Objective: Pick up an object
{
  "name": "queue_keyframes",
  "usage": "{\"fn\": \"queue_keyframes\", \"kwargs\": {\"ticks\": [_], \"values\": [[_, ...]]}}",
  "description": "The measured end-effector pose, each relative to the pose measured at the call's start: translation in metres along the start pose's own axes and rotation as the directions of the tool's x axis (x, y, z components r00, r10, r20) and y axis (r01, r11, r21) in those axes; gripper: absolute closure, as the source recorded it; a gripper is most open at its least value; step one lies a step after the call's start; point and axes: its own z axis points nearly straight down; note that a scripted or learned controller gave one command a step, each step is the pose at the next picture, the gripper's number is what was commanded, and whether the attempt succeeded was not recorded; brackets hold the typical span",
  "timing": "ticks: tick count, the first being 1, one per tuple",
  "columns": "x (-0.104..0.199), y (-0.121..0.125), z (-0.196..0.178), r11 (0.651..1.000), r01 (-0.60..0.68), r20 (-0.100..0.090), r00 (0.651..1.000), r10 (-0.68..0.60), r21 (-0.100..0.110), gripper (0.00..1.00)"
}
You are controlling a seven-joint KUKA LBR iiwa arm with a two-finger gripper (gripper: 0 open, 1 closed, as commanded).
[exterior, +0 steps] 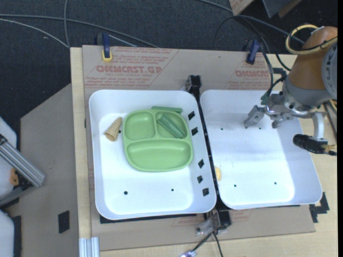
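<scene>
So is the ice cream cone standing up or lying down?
Lying down. The cone rests on its side on the left bin's floor, just left of the green divided plate.

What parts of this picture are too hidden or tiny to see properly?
- Arm: cut off by the camera view's right edge.
- Yellow bit at the right bin's left rim: too small to name.
- Green piece in the green plate: its shape is unclear.
- Left bin floor below the plate: hidden.
</scene>
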Motion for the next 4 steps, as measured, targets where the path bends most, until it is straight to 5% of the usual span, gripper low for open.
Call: {"fn": "queue_keyframes", "kwargs": {"ticks": [1, 2, 4], "values": [[0.001, 0.0, 0.05, 1.0, -0.001, 0.0, 1.0, 0.001, 0.001, 0.0], [0.001, 0.001, 0.035, 1.0, -0.002, 0.001, 1.0, 0.002, -0.005, 1.0], [0.003, -0.001, -0.074, 1.0, -0.001, 0.004, 1.0, 0.001, -0.012, 1.0]]}}
